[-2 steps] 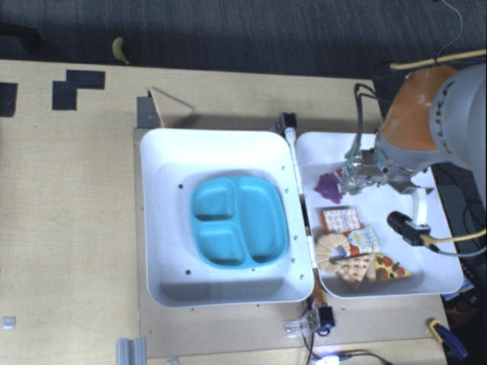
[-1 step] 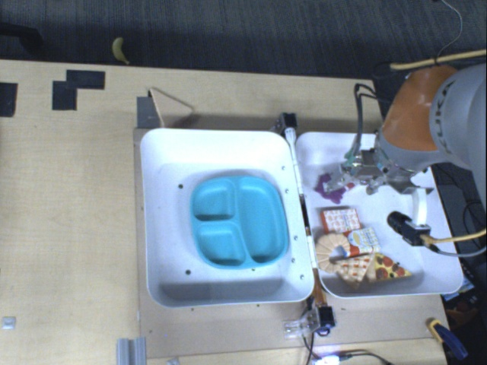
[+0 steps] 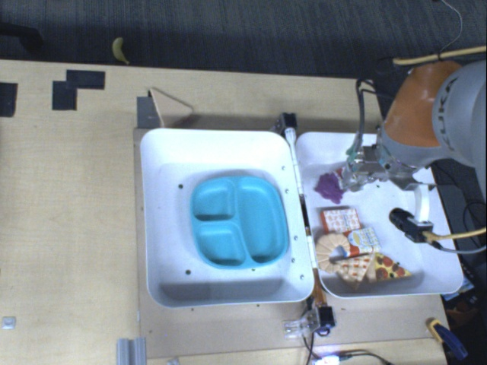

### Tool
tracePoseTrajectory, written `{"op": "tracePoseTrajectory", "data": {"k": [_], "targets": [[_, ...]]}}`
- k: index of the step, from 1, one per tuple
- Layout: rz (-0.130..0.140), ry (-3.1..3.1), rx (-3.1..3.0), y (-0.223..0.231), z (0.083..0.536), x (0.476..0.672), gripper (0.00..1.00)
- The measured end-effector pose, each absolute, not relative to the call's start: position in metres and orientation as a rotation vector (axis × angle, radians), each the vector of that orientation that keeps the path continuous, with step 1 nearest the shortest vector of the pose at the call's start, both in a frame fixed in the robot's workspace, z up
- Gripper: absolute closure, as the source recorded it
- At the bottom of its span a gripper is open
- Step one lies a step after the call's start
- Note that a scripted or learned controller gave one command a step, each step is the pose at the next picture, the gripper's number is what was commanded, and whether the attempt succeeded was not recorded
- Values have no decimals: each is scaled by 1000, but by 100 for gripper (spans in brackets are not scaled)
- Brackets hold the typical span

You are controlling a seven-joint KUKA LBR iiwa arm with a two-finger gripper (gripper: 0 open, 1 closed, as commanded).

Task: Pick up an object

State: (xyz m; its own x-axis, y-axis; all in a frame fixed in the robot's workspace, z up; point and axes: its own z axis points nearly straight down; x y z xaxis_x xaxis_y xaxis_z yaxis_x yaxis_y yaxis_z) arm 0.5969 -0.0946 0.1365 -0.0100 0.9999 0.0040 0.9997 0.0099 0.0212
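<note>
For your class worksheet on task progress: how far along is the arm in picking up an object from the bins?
Nothing looks lifted yet. The gripper is low in the right bin, beside the purple object; a grasp cannot be confirmed. Closing on an item and raising it remain. The blue tray sits in the left bin.

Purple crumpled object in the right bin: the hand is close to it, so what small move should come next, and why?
Probably a short shift of the hand toward the left bin and down. It sits just beside the small purple crumpled object, on the arm's side, not over it. The object lies apart from the toy food pile, so nothing crowds a grasp. Finger state is unclear.
</note>
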Motion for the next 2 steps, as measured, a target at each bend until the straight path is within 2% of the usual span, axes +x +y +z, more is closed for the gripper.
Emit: {"op": "tracePoseTrajectory", "data": {"k": [1,2], "targets": [[28,2224,2202,-95,136,597,0],[33,2225,2198,-93,147,598,100]]}}
